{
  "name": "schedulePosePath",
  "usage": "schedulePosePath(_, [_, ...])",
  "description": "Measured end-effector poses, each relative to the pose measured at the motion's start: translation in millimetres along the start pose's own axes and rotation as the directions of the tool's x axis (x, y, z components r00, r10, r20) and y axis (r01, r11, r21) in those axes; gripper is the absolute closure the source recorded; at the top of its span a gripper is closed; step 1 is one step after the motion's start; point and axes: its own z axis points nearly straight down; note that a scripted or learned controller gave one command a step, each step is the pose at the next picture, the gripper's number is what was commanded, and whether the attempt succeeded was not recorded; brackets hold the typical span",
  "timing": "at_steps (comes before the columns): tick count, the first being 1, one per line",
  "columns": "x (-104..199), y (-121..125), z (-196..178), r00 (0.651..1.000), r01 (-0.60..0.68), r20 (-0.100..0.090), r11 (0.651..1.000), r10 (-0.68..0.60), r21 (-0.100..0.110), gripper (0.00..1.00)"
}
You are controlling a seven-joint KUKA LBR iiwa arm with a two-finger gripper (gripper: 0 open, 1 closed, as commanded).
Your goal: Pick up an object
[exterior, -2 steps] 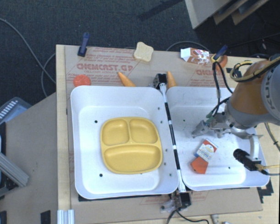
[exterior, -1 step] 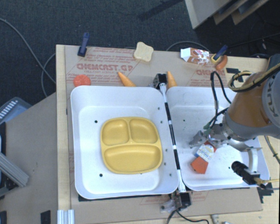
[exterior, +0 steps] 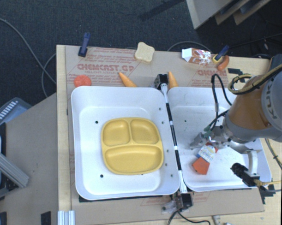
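I see the desk [exterior: 62, 130] carrying two white bins; the left bin [exterior: 85, 112] holds a yellow divided plate [exterior: 130, 145]. In the right bin [exterior: 192, 107], lower right of the frame, the arm [exterior: 252, 113] hangs over a small orange-and-white carton [exterior: 203, 159]. My pincer [exterior: 209, 139] sits just above it; the carton lies slightly below-left, long axis tilted. Whether the pincer is spread, I cannot tell.

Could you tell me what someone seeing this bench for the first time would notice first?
The yellow divided plate in the middle of the left bin stands out most against the white. Next comes the grey arm with its orange band, reaching from the right over the right bin, its gripper low above a small orange block and a white-and-red packet. Behind the bins, toy food lies scattered on the cardboard, including a bread slice.
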Motion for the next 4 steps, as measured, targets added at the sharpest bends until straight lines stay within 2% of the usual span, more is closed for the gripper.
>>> schedulePosePath(1, [-1.8,2.8,-12.2,1.000,-0.001,0.005,1.000,0.001,-0.011,1.00])
schedulePosePath(2, [-1.7,3.1,-21.9,1.000,-0.002,0.006,1.000,0.002,-0.013,1.00])
schedulePosePath(3, [-27.1,-6.2,-108.2,1.000,0.001,0.000,1.000,-0.001,0.002,1.00])
schedulePosePath(4, [-26.7,-6.6,-107.4,1.000,0.001,-0.001,1.000,-0.001,0.003,0.00])
